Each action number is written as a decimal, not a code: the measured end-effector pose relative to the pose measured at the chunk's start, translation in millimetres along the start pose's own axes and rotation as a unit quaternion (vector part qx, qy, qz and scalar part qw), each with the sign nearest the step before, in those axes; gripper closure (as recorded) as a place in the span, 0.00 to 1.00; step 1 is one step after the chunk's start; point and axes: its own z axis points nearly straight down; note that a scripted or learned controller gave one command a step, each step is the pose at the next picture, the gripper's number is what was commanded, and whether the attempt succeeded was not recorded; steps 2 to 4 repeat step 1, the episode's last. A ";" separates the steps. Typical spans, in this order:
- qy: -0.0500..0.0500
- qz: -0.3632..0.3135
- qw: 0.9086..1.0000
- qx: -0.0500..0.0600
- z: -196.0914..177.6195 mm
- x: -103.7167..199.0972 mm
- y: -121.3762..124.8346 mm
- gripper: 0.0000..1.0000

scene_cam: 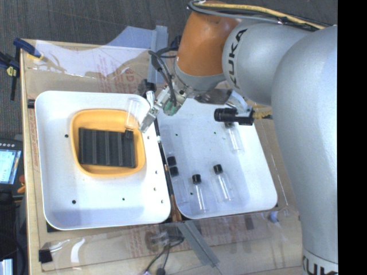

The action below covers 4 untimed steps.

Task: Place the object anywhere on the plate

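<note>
A yellow plate [86, 122] sits in the left white bin [57, 205], with a black ridged insert [109, 148] lying on it. My gripper [147, 112] hangs over the plate's right rim, at the divide between the two bins. A clear vial [135, 112] stands roughly upright between its fingers [150, 119], and its dark cap end is low, near the insert's top right corner. The gripper is shut on this vial. The orange wrist band [200, 39] is just above and to the right.
The right white bin [258, 176] holds three clear vials with black caps: one [233, 132] near the arm and two [198, 192] [221, 182] toward the front. Small black pieces [171, 166] lie on its left edge. The big grey arm covers the right side.
</note>
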 end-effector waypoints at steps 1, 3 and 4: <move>-0.003 -0.171 0.985 -0.002 -1.3 24.2 47.2 0.00; -0.003 -0.171 0.985 -0.002 -1.3 24.2 47.2 0.00; -0.003 -0.171 0.985 -0.002 -1.3 24.2 47.2 0.00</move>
